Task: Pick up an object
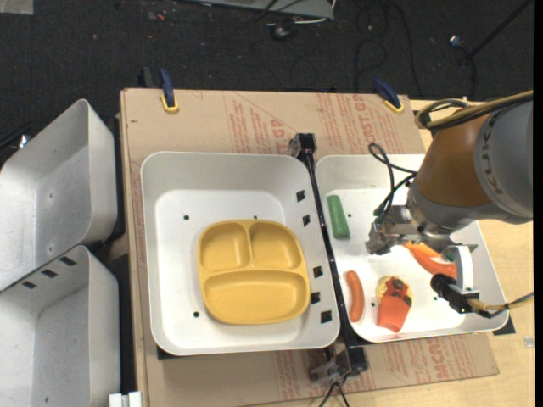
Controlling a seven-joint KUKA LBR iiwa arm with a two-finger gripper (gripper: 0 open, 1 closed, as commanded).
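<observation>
The right bin (365,172) holds a green stick (339,216) near its left wall, a red sausage (355,296) at the front left, and an orange-red toy (393,304) with a yellow and dark top at the front. An orange carrot-like piece (430,259) lies partly under the arm's wrist. My gripper (383,236) reaches down into the middle of this bin, right of the green stick and above the orange-red toy. The wrist hides its fingertips.
The left bin (161,227) holds a yellow divided tray (253,271). A black divider (318,219) runs between the two bins. Two white containers (51,227) stand off the bench at the left. Cables trail from the wrist over the right bin.
</observation>
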